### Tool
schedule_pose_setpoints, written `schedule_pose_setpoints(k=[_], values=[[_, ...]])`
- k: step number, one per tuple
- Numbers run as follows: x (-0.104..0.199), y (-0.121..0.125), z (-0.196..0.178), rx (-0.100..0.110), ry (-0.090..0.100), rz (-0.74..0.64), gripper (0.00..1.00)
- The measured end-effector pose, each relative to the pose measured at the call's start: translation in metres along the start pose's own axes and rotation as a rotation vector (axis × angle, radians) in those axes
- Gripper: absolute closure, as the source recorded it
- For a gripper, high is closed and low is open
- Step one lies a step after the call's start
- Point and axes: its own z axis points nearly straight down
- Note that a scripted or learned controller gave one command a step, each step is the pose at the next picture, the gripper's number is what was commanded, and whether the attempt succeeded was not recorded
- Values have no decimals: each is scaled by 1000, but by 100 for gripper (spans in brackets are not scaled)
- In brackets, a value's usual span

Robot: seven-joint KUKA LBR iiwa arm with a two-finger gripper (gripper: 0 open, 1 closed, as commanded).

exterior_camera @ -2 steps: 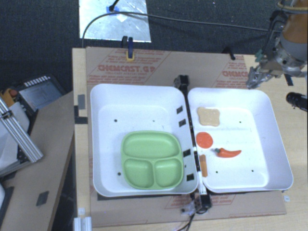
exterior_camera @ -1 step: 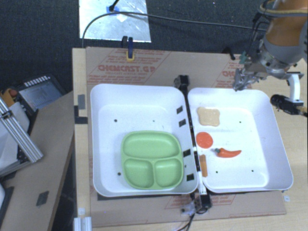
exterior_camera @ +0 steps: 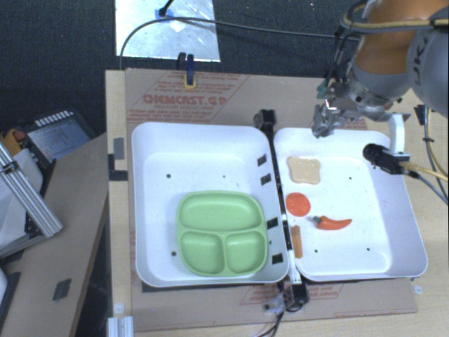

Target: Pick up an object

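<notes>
Nearest the camera, at the lower middle of the frame, a small orange-brown stick (exterior_camera: 297, 241) lay along the left wall of the right bin (exterior_camera: 393, 209), just beside the divider where the two bins met. Left of it, in the lower half of the left bin (exterior_camera: 151, 153), sat a green divided tray (exterior_camera: 221, 232) with one long compartment at the top and two smaller ones below. Up and to the right of the stick, a red-orange chili-shaped piece (exterior_camera: 333, 222) rested on the right bin's floor, its stem end toward the left. Just above and left of that lay a round red-orange disc (exterior_camera: 298, 203), close to the bin's left wall, and above the disc, near it but apart, was a pale tan slice shaped like bread (exterior_camera: 304, 170). At the upper right of the frame the grey arm with its orange band reached in, and the gripper (exterior_camera: 324, 125) hung over the upper rim of the right bin, above and slightly right of the tan slice and well apart from every item in the bin. Nothing showed between its fingers, and whether they were spread or closed could not be told from this angle. A black fitting (exterior_camera: 382, 156) sat at the right bin's upper right edge. Both bins rested on a cardboard sheet (exterior_camera: 210, 97) printed with red lettering.
</notes>
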Motion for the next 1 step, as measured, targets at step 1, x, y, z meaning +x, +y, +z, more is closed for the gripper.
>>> schedule_pose_setpoints(k=[1], values=[[60,-1,17,1,0,0,100]])
